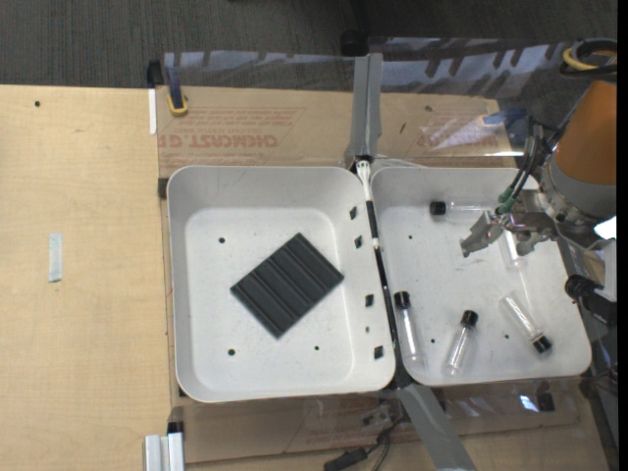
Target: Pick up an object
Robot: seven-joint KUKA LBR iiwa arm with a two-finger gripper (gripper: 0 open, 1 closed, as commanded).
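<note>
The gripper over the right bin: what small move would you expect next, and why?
Probably a short drop straight down. The gripper hangs over the right bin with nothing visibly held between its fingers. A clear tube seems to lie just beside it, nearer than the capped tubes toward the front.

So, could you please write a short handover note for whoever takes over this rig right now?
Gripper: over the right bin, upper part; nothing seen between its fingers.
Right bin holds clear tubes with black caps: one at the left wall, one mid-bottom, one lower right, one small one near the top.
Left bin: a dark ribbed pad lies flat.
Done: nothing picked yet.
Left: grasp and lift one object.
</note>
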